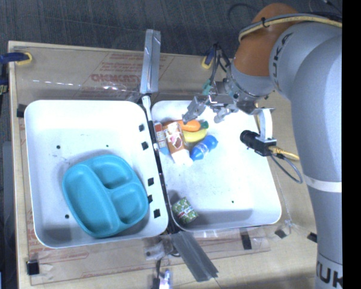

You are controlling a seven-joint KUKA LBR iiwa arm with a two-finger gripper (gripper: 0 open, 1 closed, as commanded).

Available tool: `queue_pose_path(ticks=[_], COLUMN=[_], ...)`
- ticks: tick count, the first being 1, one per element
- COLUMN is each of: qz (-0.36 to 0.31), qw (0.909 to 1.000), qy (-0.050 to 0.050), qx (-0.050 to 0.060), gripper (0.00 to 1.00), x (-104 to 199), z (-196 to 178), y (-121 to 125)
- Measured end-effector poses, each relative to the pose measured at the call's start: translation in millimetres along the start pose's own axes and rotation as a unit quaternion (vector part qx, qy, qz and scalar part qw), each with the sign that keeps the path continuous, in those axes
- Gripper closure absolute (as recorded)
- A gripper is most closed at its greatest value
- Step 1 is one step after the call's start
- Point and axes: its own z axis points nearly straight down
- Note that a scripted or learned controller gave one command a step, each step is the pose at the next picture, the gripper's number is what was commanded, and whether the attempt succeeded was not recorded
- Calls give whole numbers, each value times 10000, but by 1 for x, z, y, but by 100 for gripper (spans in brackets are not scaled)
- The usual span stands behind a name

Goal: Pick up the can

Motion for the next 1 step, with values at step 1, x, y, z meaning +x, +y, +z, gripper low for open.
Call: queue_pose_path(ticks=[1], qz=[1020], qw=[9948], qy=[-34], qx=[-23], gripper=[0], x=[45], z=[91], y=[-14])
